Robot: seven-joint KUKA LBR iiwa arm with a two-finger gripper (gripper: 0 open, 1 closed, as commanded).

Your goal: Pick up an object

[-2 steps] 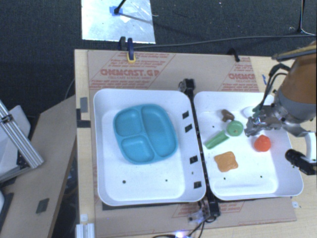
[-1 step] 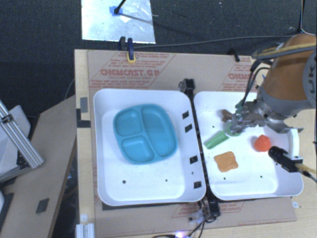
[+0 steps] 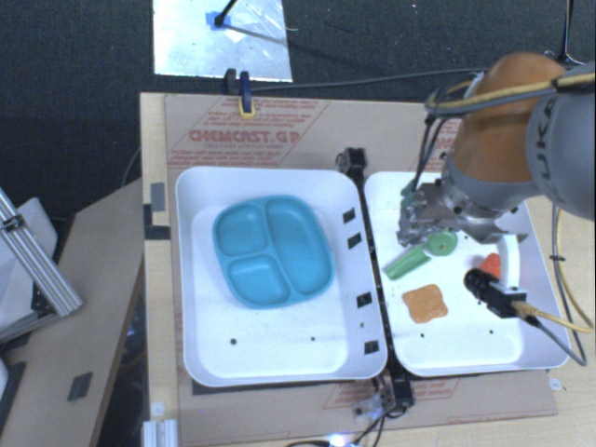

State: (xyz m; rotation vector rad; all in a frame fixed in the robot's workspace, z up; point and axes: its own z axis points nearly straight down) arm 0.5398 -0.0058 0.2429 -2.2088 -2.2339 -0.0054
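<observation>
Arm (image 3: 549,147) is showing a fat grey housing w/ a rounded orange band (image 3: 498,110) above the wrist, grey metal narrowing twd the gripper (image 3: 421,223), which is looking like dull silver hardware. Thin dark cables are running over the orange part; black lettering is showing on the grey shell

The gripper (image 3: 421,229) hangs over the right bin (image 3: 466,347) near its back edge, its fingertips too dark and crowded to read. It covers part of the green round piece (image 3: 440,245). The arm (image 3: 521,128) is cut off by the picture's right edge.
</observation>
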